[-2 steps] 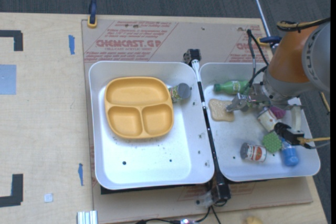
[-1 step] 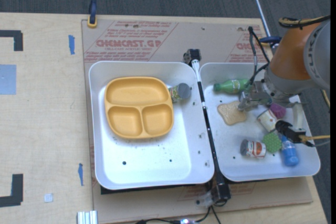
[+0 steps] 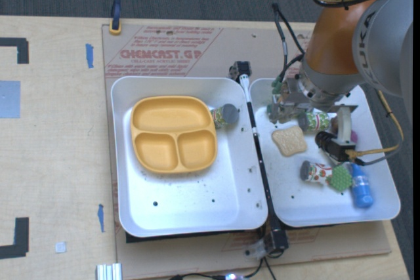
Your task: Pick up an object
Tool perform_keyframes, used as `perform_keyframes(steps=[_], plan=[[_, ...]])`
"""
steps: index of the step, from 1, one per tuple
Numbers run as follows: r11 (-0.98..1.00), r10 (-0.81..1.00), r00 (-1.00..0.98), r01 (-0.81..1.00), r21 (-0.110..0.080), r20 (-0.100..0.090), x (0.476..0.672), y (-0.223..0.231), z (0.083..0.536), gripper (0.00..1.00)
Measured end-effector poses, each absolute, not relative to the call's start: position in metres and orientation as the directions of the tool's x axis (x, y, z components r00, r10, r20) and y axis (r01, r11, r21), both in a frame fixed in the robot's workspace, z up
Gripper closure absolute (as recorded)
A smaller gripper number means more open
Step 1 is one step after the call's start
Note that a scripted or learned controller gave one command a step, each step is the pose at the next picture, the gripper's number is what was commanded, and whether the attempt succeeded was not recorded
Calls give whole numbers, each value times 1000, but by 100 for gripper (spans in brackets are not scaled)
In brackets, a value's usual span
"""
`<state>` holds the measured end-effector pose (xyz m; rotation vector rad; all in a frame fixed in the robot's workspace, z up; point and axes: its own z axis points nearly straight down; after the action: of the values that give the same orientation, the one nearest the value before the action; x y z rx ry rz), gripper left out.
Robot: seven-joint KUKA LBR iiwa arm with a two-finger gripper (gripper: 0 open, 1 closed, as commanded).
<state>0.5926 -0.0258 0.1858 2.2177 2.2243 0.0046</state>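
Note:
My gripper (image 3: 281, 112) hangs low over the back left part of the right bin (image 3: 289, 206), under the orange wrist band. A beige slice of toy bread (image 3: 289, 141) lies just in front of it, apart from it. A small printed can (image 3: 317, 120) lies on its side just right of the gripper. Nearer the front are another small can with red spots (image 3: 315, 172), a green leafy piece (image 3: 340, 178) and a blue bottle (image 3: 361, 189). A pink item (image 3: 355, 136) peeks out at the right.
The left bin (image 3: 190, 206) holds a yellow divided plate (image 3: 174, 133) and a small grey and green object (image 3: 226, 116) at the plate's right edge. The ridge between the bins (image 3: 257, 147) runs close to the gripper's left.

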Motion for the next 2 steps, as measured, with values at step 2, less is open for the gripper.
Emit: perform_keyframes(steps=[2], plan=[[-1, 1000, 1, 1000, -1, -1, 567, -99, 120, 0]])
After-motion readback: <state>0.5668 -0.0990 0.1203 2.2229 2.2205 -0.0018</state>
